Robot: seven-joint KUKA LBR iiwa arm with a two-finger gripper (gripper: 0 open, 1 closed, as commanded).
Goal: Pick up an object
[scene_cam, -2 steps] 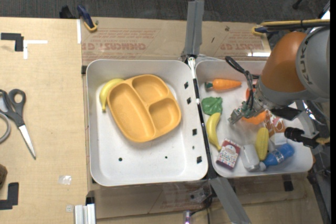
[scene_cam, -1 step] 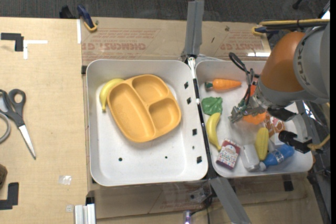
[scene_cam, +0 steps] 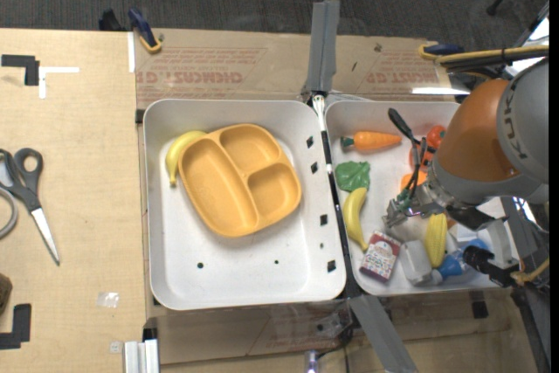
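My gripper [scene_cam: 400,210] is low in the right bin [scene_cam: 384,111], under the arm's orange band [scene_cam: 472,135]. It hovers just right of a yellow banana [scene_cam: 354,217] and just above a small red and white box [scene_cam: 378,258]. Close to its right lies a second yellow banana [scene_cam: 435,238]. An orange carrot [scene_cam: 377,141] lies at the bin's back, with a green object [scene_cam: 353,175] below it. A grey piece [scene_cam: 417,262] and a blue object [scene_cam: 452,265] rest near the front wall. Small orange items [scene_cam: 434,138] are partly hidden by the arm.
The left bin [scene_cam: 166,258] holds an orange divided plate [scene_cam: 236,179] with a banana [scene_cam: 177,151] against its left side. Scissors [scene_cam: 33,201] lie on the wooden bench at far left. A grey metal divider bar [scene_cam: 322,48] runs between the bins at the back.
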